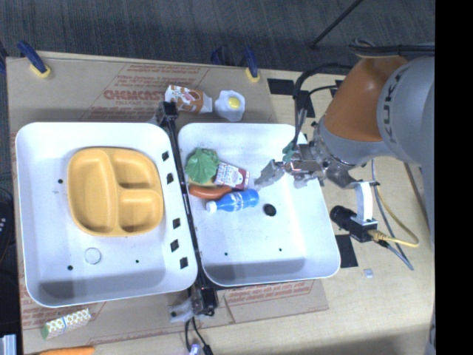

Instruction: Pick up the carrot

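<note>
The carrot (pixel 208 191) is a short orange piece lying flat in the right bin (pixel 295 235), close to its left wall. A green leafy vegetable (pixel 201 165) and a red packet (pixel 230 174) lie just behind it, and a blue bottle (pixel 235 200) rests against its front right side. My gripper (pixel 267 173) hangs over the middle of the right bin, a short way to the right of the carrot and the red packet, with nothing visibly in it. The grey arm with its orange band (pixel 362 109) reaches in from the right.
The left bin (pixel 37 198) holds a yellow divided tray (pixel 114 189). A small black spot (pixel 270 211) marks the right bin's floor. Behind the bins lie a brown and white packet (pixel 185 98) and a yellow and white item (pixel 230 105). Cables run along the bench at the right.
</note>
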Motion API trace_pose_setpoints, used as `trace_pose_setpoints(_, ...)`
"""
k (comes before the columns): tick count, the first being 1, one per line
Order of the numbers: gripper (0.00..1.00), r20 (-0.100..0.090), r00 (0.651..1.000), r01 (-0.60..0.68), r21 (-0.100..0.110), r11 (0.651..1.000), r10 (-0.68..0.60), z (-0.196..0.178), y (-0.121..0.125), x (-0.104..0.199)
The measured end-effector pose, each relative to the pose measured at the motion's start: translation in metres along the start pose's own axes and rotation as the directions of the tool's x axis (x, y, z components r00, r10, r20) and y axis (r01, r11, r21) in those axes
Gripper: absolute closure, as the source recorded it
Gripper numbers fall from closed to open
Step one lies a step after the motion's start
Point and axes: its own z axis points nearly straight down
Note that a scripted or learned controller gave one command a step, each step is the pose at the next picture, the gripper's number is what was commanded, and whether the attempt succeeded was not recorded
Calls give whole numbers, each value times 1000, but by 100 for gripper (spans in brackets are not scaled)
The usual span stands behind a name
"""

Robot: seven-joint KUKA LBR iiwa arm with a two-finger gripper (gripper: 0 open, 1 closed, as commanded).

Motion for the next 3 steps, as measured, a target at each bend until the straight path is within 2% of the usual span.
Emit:
trace_pose_setpoints(1,0,0,1000,9,2,1000,-9,46,-31,44)
trace_pose_setpoints(2,0,2,1000,31,-3,1000,-31,-57,39,62)
trace_pose_setpoints(3,0,1,985,-175,2,985,175,22,-14,122)
